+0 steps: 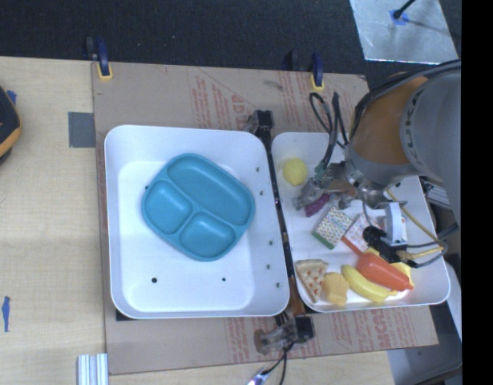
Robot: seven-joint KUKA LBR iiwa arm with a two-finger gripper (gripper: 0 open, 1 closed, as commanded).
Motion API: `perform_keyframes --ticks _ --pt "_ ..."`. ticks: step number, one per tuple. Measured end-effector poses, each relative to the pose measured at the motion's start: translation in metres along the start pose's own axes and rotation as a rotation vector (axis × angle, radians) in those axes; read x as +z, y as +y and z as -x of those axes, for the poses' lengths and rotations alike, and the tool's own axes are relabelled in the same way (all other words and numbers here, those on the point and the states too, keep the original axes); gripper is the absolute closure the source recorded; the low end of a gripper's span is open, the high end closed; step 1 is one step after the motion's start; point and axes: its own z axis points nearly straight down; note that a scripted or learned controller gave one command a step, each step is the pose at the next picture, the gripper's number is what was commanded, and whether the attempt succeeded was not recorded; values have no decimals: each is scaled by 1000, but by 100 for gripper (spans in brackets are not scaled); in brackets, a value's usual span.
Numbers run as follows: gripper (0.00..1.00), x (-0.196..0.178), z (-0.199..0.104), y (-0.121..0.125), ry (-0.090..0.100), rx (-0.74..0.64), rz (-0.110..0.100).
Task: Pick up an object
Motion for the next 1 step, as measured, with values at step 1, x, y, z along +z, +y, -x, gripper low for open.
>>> perform_keyframes --ticks 1 --pt "0 0 0 -1 1 1 -1"
